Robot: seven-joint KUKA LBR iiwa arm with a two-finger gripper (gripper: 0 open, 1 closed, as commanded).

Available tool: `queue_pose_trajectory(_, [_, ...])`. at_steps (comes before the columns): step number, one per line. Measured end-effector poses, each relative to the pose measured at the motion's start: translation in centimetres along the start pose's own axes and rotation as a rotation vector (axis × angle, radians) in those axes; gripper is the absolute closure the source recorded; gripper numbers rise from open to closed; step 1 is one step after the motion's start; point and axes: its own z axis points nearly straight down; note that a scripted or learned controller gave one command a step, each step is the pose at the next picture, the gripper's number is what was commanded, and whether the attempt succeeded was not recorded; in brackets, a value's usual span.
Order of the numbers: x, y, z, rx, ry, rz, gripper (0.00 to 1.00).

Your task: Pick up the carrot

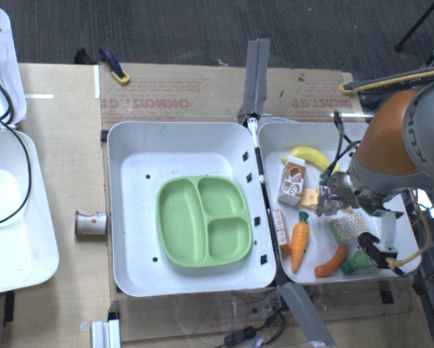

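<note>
green tray (203,221) (three compartments), banana (309,156), can (90,224)

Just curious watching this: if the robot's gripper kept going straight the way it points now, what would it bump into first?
Probably the carrot. The gripper points down and left in the right bin, and the carrot lies just past its tip. Height is hard to judge from above.

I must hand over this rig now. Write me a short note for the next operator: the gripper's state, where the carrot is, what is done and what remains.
Gripper: over the right bin, above and to the right of the carrot; nothing visible between its fingers, and open or shut cannot be judged.
Carrot: lying in the right bin near its left wall, green top pointing away from the camera, not touched by the gripper.
Nearby: a small carton, a banana, and a second orange vegetable to the carrot's right.
Left bin: holds a green divided plate.
Done: nothing picked.
Left: reach the carrot, grasp, lift.
</note>
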Motion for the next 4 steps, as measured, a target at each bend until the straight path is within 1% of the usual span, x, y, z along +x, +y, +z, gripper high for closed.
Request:
queue_pose_trajectory(1, [0.0, 0.0, 0.0, 0.000, 0.000, 0.000, 0.00])
queue_pose_trajectory(2, [0.9, -3.4, 1.0, -0.025, -0.004, -0.040, 0.00])
queue_pose_trajectory(3, [1.5, -5.3, -8.2, -0.003, -0.001, 0.106, 0.00])
queue_pose_trajectory(4, [12.3, -6.2, -8.2, -0.002, -0.001, 0.140, 0.00])
